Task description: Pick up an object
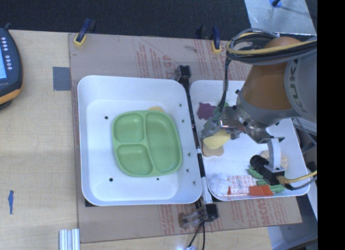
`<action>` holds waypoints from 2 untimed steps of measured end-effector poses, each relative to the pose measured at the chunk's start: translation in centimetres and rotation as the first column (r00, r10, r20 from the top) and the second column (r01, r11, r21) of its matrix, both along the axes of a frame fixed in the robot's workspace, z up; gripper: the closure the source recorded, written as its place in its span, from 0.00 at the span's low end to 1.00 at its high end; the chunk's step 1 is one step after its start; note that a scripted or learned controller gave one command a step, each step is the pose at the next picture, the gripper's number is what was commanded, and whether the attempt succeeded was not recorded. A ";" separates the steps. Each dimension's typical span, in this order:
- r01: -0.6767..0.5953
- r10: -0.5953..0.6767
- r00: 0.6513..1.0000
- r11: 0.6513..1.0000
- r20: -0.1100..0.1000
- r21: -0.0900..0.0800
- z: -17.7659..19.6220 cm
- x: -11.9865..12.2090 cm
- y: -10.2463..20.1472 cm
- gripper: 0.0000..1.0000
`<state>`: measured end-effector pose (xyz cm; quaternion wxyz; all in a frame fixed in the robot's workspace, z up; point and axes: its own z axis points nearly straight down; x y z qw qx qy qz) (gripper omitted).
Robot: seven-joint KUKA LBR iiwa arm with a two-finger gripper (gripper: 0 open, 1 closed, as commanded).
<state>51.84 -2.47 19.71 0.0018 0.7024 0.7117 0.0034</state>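
Robot gripper (218,126) low over a pale yellow object (213,143) in the right bin (237,162).

The yellow object is soft-edged and lies at the right bin's left wall, just below the gripper; whether the gripper is open or closed cannot be told. A purple piece (205,109) sits just above, with a clear wrapper (232,184) and an orange item (260,191) along the near rim. The left bin (97,136) holds a smooth green divided tray (146,143) with bare white floor around it.
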 end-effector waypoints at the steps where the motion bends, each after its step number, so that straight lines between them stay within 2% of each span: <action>1: 0.006 -0.006 1.000 1.000 -0.009 -0.002 0.8 -0.4 1.8 1.00; 2: 0.003 -0.003 1.000 1.000 -0.009 -0.001 -0.6 3.0 6.9 1.00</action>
